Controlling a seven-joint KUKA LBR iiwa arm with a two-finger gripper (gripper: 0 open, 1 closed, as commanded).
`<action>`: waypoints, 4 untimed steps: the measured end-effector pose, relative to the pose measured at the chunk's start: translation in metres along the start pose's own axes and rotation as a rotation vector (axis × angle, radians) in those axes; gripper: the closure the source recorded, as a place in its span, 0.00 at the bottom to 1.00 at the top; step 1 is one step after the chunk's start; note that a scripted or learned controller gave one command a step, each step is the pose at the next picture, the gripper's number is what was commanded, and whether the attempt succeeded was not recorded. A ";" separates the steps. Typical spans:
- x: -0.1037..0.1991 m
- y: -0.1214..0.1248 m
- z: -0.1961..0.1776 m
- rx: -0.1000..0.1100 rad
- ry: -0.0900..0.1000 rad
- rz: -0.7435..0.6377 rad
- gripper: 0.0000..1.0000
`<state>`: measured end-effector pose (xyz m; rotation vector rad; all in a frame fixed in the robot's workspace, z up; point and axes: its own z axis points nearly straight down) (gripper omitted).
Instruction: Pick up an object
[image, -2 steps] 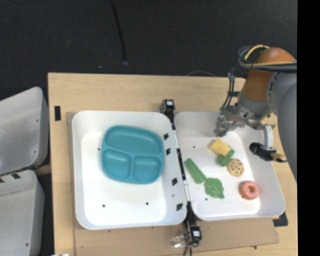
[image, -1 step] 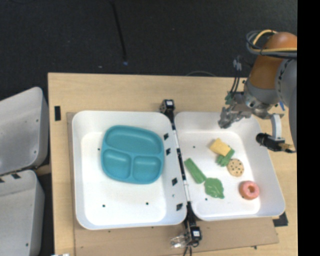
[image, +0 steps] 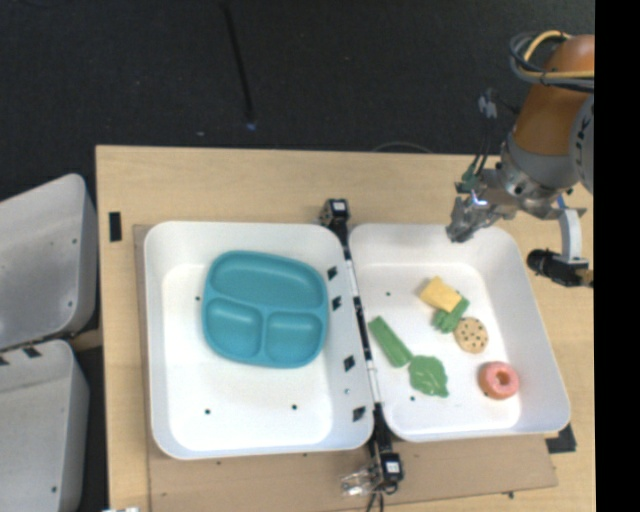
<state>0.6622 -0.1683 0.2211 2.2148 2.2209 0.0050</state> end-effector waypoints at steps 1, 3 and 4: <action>-0.001 0.001 -0.011 0.002 0.000 -0.002 1.00; 0.099 -0.032 -0.011 0.006 0.001 -0.002 1.00; 0.156 -0.043 -0.008 0.006 0.002 -0.003 1.00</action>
